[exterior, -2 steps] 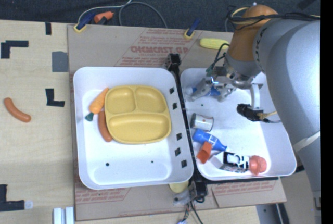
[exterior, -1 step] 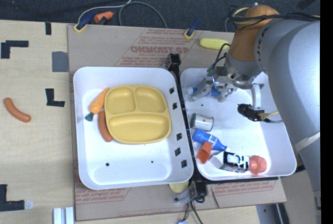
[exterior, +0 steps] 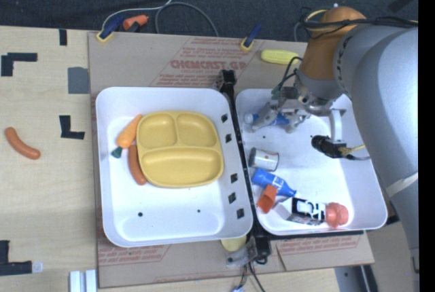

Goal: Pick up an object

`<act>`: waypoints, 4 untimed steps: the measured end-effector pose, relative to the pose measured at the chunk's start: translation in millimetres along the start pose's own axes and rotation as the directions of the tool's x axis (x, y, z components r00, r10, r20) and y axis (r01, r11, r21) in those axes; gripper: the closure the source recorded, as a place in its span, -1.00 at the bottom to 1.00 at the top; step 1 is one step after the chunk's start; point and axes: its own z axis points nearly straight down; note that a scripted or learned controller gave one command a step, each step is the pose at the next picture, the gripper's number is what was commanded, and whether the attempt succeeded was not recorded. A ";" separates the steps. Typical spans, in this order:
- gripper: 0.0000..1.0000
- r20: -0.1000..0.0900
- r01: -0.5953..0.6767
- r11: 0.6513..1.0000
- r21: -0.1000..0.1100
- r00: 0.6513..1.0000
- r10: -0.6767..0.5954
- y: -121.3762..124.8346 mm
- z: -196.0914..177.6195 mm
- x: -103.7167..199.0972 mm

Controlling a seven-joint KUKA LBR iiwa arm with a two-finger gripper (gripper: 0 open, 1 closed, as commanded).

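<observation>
From the overhead camera view, the arm reaches in from the right and sets its tool (exterior: 282, 114) low over the back of the right bin (exterior: 360, 178), just beside a small blue object (exterior: 262, 119), probably lining up a grasp. Whether the tool is spread or pinching cannot be told. Loose candidates lie nearer the front: a silver can (exterior: 264, 160), a blue bottle (exterior: 273, 182), a red ball (exterior: 336, 214). The left bin (exterior: 163, 223) holds a yellow tray (exterior: 179, 149) and carrot (exterior: 127, 134).
</observation>
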 end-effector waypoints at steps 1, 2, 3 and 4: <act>-1.00 -0.002 0.000 1.000 0.000 1.000 0.000 0.0 0.1 -6.7; -1.00 0.000 0.000 1.000 -0.003 1.000 0.000 0.5 -0.6 -26.9; -1.00 0.005 -0.002 1.000 -0.016 1.000 0.002 2.6 -3.3 -58.7; -1.00 0.011 0.003 1.000 -0.031 1.000 -0.003 5.1 -4.8 -86.2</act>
